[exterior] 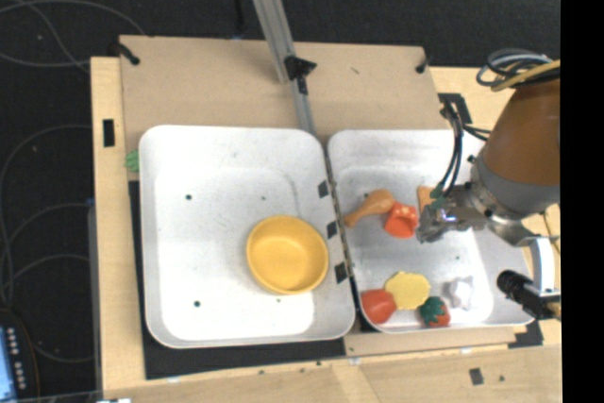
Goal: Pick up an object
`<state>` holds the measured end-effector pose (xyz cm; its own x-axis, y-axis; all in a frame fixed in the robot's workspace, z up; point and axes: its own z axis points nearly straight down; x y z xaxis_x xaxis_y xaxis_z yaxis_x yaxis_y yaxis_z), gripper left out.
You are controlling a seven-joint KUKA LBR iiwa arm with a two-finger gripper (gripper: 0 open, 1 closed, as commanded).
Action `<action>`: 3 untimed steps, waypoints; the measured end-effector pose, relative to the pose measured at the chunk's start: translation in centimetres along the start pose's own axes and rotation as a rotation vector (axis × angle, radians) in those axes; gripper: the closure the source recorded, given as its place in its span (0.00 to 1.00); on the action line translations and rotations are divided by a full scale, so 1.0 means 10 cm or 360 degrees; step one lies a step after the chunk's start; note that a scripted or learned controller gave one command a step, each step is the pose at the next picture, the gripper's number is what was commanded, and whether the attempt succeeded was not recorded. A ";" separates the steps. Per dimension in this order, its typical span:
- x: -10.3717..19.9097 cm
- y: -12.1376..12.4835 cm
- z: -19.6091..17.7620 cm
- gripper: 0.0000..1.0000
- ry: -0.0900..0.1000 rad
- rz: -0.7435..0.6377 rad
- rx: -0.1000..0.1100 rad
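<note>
My gripper (434, 224) hangs over the middle of the right bin (396, 156), reaching in from the right. Just to its left lies an orange-red object (401, 221), close to the gripper but not seen between the fingers. A tan spoon-like piece (371, 206) lies left of that, near the bin's left wall. Along the bin's front edge sit a red object (378, 305), a yellow object (408, 289), a small green and red piece (435, 311) and a small white object (460, 292). A yellow bowl (286, 254) rests in the left bin (189, 175).
A metal pole (269, 5) slants from the top of the view down to the divider between the bins. Black clips sit along that divider. Cables loop on the dark floor at the left, and the arm's bulk covers the right bin's right side.
</note>
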<state>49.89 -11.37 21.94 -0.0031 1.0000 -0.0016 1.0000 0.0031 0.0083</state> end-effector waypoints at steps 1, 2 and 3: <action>-0.01 0.02 -0.40 1.00 0.0001 -0.0002 0.0003; 0.44 0.22 -0.38 1.00 0.0005 -0.0008 0.0010; 0.87 0.44 -0.26 1.00 0.0002 -0.0005 0.0011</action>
<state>54.24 -2.60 24.57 -0.0062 1.0000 -0.0004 1.0000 0.0062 0.0013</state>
